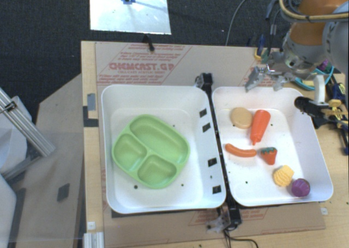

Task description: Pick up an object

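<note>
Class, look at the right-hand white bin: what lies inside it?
Inside the right bin: a tan bun, carrot, sausage, strawberry, yellow corn, purple fruit. Nothing covers them.

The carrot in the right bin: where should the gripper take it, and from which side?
Probably at mid-body of the carrot, coming straight down from above. It lies flat and long, running roughly up-down in the view, so the fingers should close across its narrow width. The beige piece sits close on its left, so gripping lower down gives more finger room. The gripper is above the bin's far edge.
</note>
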Available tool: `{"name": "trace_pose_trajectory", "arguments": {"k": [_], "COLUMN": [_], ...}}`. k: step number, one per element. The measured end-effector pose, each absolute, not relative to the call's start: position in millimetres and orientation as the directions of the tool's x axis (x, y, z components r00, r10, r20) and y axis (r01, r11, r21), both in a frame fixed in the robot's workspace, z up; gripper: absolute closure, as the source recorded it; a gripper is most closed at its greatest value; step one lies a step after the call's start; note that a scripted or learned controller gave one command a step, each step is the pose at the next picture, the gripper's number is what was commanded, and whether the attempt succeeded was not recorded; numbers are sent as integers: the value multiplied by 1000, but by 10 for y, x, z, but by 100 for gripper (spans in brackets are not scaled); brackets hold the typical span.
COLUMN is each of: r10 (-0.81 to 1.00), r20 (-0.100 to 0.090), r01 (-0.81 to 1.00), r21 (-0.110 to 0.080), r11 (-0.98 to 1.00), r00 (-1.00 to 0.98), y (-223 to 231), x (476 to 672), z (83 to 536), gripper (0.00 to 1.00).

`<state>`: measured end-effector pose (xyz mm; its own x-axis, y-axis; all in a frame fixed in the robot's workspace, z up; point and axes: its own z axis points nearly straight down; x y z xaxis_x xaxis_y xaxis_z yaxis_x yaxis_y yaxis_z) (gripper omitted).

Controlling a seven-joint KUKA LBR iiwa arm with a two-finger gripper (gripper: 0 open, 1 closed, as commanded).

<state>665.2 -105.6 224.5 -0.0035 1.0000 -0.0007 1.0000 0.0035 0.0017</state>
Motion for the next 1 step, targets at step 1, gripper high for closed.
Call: {"name": "trace_pose_trajectory", "arguments": {"k": [1], "r10": [1000], "r20": [-1], "r01": [1000], "r21": [6], "r11": [7], "r00": [-7], "y": [-1053], "x": [6662], "z": [2363], "gripper": [100]}}
